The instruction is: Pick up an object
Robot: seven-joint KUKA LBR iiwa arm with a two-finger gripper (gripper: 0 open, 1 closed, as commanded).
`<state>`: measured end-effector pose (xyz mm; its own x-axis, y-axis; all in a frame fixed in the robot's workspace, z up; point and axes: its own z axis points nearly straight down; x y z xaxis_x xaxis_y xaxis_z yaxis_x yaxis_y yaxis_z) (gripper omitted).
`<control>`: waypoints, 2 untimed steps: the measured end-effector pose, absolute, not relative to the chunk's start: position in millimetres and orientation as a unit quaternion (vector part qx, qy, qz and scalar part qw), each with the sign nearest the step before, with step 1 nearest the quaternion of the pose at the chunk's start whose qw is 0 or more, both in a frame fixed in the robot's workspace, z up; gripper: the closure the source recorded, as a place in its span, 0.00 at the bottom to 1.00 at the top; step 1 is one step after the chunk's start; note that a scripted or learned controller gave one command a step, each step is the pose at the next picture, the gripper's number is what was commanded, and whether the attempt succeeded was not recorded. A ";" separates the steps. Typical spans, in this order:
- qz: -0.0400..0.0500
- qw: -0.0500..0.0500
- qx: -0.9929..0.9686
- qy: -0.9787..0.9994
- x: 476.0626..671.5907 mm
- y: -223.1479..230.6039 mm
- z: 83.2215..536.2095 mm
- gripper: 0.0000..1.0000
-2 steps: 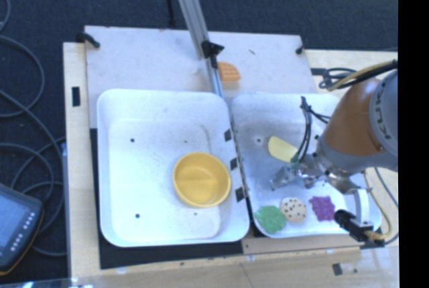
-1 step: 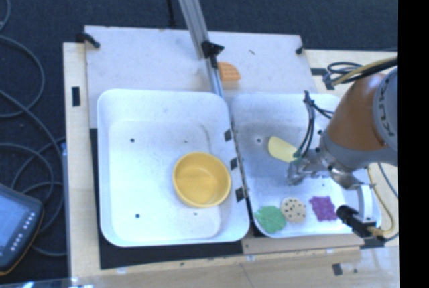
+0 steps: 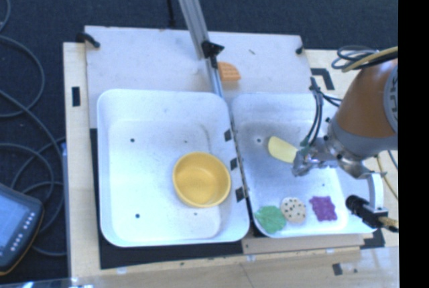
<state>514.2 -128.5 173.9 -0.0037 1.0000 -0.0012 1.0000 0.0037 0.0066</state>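
Observation:
My gripper (image 3: 301,166) hangs over the right bin (image 3: 258,116), just to the right of a pale yellow oblong piece (image 3: 281,149) and close against its end. A green leafy piece (image 3: 270,218), a beige dotted cookie (image 3: 293,209) and a purple piece (image 3: 324,207) lie along the bin's front edge, below the gripper. A yellow bowl (image 3: 201,178) sits upright in the left bin (image 3: 127,112). The wrist hides the fingertips.
An orange object (image 3: 229,72) lies on the board behind the bins, beside a slanted metal pole (image 3: 192,9). The arm's orange band (image 3: 365,106) fills the right side above the bin. Cables lie on the dark floor to the left.

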 end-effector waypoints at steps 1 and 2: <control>0.003 0.004 0.706 0.709 514.9 -128.1 238.4 1.00; 0.002 0.003 0.706 0.709 516.9 -129.2 285.4 1.00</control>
<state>516.9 -129.2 285.4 -0.0044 1.0000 -0.0020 1.0000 0.0044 0.0077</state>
